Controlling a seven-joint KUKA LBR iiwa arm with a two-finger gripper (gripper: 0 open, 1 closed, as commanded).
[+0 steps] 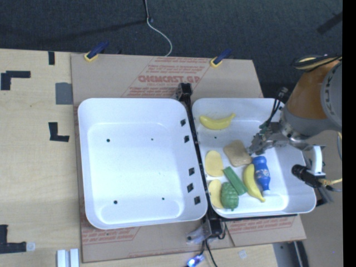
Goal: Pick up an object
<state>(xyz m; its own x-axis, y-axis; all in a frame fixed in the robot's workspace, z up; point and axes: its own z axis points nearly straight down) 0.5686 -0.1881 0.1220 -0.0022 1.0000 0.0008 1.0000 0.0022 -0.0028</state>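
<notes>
The right bin (278, 107) holds a yellow banana (217, 121) at the back, a tan bread slice (238, 153), two pale yellow oval pieces (213, 163), a green stick (234, 181), a green bumpy fruit (229, 196), a second banana (253, 183) and a blue bottle (261, 172). My gripper (259, 142) hangs low over the bin, just right of the bread slice and above the blue bottle. The grey arm with its orange band (311, 96) reaches in from the right.
The left bin (133, 160) stands beside the right one, with a black clip strip (192, 149) between them. Both bins rest on a cardboard sheet (161, 77) on the wooden bench. A cable (158, 29) runs off at the back.
</notes>
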